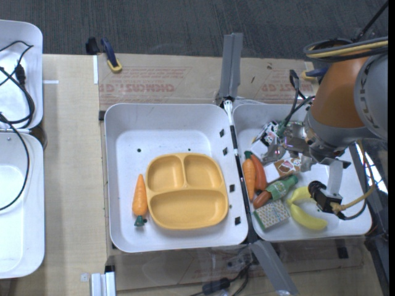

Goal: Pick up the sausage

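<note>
The sausage (260, 173), reddish brown, lies lengthwise in the right bin (361, 227) against its left wall, right beside an orange carrot (249, 177). My gripper (285, 145) hangs over the middle of that bin, to the upper right of the sausage and apart from it, amid cables and small packets. Nothing shows between it and the sausage.
A green bottle (282, 188), a yellow banana (307, 217), a checked block (272, 214) and a small red piece (262, 198) crowd the right bin. The left bin (117, 165) holds a yellow divided plate (186, 190) and a second carrot (140, 197).
</note>
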`<state>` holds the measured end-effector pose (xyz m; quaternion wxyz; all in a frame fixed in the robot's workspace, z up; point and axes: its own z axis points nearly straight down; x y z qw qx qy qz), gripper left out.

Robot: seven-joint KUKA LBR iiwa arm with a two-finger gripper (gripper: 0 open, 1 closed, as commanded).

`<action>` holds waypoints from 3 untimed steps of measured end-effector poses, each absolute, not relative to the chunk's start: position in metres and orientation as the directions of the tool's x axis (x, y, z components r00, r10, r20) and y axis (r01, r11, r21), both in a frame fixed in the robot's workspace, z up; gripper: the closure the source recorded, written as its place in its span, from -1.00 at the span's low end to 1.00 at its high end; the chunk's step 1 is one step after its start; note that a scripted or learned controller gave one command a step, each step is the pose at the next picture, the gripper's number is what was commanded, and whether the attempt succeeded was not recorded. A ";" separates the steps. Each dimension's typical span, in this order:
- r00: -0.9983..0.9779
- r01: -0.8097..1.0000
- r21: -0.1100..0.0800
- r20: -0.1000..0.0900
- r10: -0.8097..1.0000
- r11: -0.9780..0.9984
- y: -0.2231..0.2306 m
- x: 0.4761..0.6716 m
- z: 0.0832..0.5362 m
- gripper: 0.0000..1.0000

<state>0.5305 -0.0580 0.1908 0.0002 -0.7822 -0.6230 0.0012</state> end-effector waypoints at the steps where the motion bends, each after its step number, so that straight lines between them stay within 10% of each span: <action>1: 0.150 0.989 0.002 0.000 0.989 -0.150 -0.096 0.500 0.104 -1.00; 2: 0.154 0.988 -0.003 -0.001 0.988 -0.154 -0.097 0.499 0.111 1.00; 3: 0.210 0.978 -0.002 -0.002 0.978 -0.210 -0.075 0.512 0.191 1.00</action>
